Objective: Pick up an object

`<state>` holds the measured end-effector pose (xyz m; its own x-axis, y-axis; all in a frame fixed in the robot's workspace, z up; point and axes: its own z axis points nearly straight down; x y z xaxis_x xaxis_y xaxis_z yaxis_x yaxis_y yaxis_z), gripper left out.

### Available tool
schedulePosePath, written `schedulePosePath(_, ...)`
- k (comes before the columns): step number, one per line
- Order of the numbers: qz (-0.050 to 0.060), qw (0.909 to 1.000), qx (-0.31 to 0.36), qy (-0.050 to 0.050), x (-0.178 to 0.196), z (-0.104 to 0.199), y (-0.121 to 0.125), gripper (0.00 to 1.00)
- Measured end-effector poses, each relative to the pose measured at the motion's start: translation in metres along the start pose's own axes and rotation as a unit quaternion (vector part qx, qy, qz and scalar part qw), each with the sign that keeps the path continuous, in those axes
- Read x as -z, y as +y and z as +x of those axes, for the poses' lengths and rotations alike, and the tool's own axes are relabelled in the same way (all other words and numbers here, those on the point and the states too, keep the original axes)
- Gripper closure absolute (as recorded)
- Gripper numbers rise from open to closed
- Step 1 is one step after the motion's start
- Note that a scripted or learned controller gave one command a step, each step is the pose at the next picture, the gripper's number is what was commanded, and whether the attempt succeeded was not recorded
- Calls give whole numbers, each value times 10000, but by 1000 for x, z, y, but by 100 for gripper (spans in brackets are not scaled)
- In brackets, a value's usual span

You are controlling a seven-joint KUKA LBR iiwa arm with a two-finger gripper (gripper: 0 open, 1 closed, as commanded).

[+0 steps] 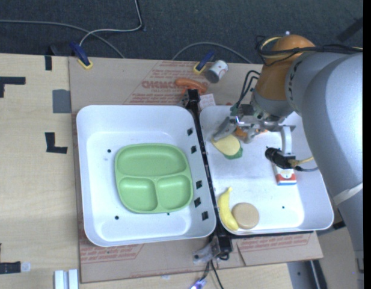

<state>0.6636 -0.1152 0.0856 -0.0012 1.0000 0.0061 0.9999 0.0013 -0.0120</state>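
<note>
Arm (329,119): grey, bulky, entering from the right of the frame and occupying the upper right, its orange band (275,80) sitting above the wrist as the wrist is angling down and leftward into the right bin (311,215). Left bin (92,161): white, shallow, lying at centre left, carrying a green divided tray (154,178) with three compartments, resting flat near the bin's middle. Right bin: white, lying just beside the left one, the two meeting along a dark central seam. Gripper (235,129): metallic, hovering at the upper left part of the right bin, close to the seam; whether its fingers are apart or together cannot be told from this slant. Yellow-and-green object (228,147): small, rounded, yellow on top with a green edge, lying on the bin floor directly below the gripper tip, seemingly touching or just beside it; not visibly between the fingers. Banana (224,208): yellow, lying along the lower left wall of the right bin, well apart from the gripper. Tan round object (245,215): disc-like, sitting just beside the banana at its right. Small red-white-blue item (285,177): lying at the right bin's middle right, below a black fitting on the arm.
</note>
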Motion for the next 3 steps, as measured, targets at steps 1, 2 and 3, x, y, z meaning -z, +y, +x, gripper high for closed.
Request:
schedulePosePath(1, 11, 10000, -1, 2, 0, -1, 1, 0)
schedulePosePath(2, -70, 10000, -2, -41, 0, 8, -14, 0)
schedulePosePath(3, -67, 10000, 0, -41, 10, 8, -14, 100)
